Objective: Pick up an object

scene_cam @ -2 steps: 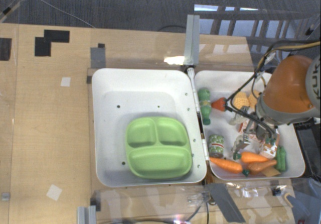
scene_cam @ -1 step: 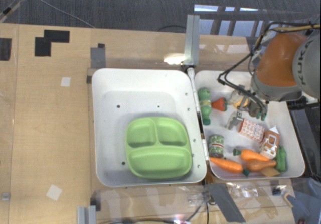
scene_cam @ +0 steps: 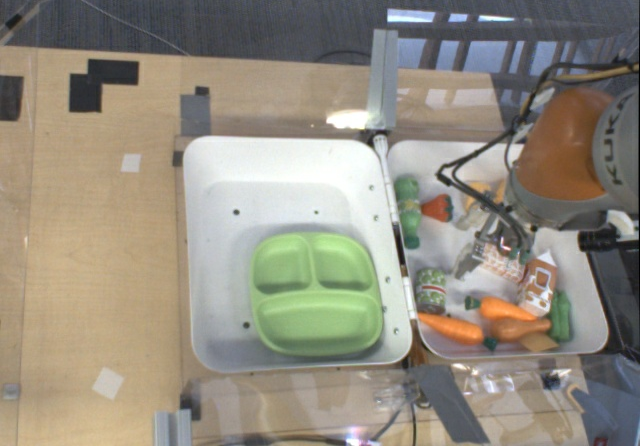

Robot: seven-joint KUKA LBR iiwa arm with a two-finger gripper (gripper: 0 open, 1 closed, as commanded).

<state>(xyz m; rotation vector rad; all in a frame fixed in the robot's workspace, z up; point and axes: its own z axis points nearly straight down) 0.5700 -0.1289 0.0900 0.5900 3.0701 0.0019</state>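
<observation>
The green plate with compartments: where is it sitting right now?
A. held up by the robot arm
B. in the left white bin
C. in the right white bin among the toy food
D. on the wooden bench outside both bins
B. The green plate lies flat on the floor of the left bin, while the carrots and other toy food lie in the right bin, where the gripper hovers.

A divided plate (scene_cam: 316, 292) lies in the left bin (scene_cam: 215, 184); toy foods crowd the right bin (scene_cam: 592, 329).
</observation>
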